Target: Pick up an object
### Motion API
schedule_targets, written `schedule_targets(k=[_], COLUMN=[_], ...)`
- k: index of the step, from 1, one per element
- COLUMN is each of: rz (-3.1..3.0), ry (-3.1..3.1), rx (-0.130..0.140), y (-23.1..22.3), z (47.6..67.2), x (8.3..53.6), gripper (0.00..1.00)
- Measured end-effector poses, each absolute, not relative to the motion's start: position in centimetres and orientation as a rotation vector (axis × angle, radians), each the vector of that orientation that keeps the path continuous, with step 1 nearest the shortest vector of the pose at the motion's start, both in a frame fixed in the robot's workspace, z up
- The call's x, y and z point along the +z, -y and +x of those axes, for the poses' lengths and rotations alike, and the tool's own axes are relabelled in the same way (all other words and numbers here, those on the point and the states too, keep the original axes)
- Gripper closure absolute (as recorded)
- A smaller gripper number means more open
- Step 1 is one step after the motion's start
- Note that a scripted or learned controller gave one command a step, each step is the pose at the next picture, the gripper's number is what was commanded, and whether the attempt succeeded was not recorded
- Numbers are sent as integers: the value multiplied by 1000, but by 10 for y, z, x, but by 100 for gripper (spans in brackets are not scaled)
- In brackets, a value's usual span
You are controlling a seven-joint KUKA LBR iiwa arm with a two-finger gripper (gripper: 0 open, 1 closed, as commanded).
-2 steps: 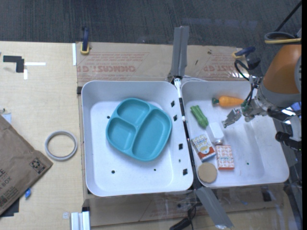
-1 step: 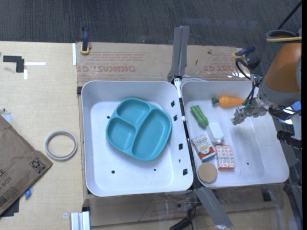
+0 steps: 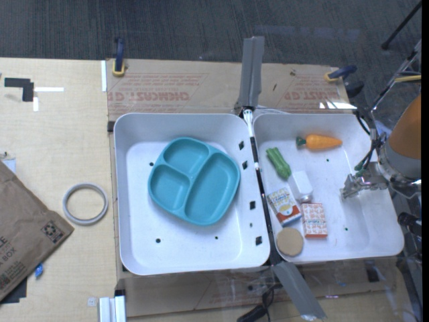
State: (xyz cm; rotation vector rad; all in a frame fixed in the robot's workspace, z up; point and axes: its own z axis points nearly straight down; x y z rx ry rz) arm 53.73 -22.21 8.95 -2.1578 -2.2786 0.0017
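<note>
The right bin (image 3: pixel 375 243) holds several small items. An orange carrot (image 3: pixel 320 141) lies at its back, and a green pod (image 3: pixel 278 162) lies along its left side. Below the pod sit a small white block (image 3: pixel 301 182), an orange-and-white carton (image 3: pixel 284 206), a red patterned carton (image 3: pixel 314 220) and a round tan disc (image 3: pixel 290 242). My gripper (image 3: pixel 357 185) hangs over the right side of this bin, right of the cartons and apart from them. Nothing shows between its fingers.
The left bin (image 3: pixel 134 247) holds a teal three-part plate (image 3: pixel 194 180). A grey divider post (image 3: pixel 252 72) rises behind the seam between the bins. On the bench at left lie a tape ring (image 3: pixel 85 202) and a brown cardboard piece (image 3: pixel 23 237).
</note>
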Motion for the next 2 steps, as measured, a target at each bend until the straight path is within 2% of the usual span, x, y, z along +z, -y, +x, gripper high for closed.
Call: schedule_targets(k=[1, 2], rz=[-2339, -2382], ry=[2093, 2048], rx=[3, 3], y=[222, 170], z=[568, 649], x=[89, 161], gripper=[100, 100])
